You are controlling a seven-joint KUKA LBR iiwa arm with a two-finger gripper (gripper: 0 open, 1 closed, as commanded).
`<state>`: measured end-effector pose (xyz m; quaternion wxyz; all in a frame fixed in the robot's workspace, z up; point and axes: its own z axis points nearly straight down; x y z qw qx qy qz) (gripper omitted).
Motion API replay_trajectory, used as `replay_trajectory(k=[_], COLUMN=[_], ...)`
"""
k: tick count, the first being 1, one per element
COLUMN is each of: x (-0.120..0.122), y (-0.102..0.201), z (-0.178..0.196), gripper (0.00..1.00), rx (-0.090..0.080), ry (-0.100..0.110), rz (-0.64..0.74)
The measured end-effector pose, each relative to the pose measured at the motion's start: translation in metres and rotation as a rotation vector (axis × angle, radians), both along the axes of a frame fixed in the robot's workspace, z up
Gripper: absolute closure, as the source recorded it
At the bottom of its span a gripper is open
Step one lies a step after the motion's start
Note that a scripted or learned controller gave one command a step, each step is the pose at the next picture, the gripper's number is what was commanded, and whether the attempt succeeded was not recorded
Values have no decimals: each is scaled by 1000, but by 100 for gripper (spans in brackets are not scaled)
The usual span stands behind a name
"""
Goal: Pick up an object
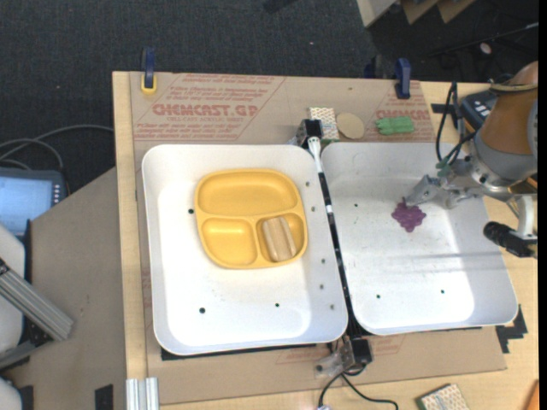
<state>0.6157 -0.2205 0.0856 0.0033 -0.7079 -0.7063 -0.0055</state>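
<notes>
A small purple object (408, 216), lumpy like a bunch of grapes, lies in the right white bin (427, 306) toward its back right. My gripper (424, 191) reaches in from the right and sits just above and to the right of it, very close; whether it touches the purple object is unclear. In the left white bin (231, 323) rests a yellow divided plate (248, 196), with a tan bread-like piece (276, 237) in its lower right compartment.
Behind the bins on the cardboard bench lie a green object (395, 125) and a tan round disc (349, 125). Blue clamps (402, 75) hold the back edge. A black part (506, 237) juts over the right bin's right rim.
</notes>
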Motion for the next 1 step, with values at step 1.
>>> replay_trajectory(k=[1], x=[-18], y=[93], z=[1], gripper=[0], rx=[-9], ry=[3], rz=[9])
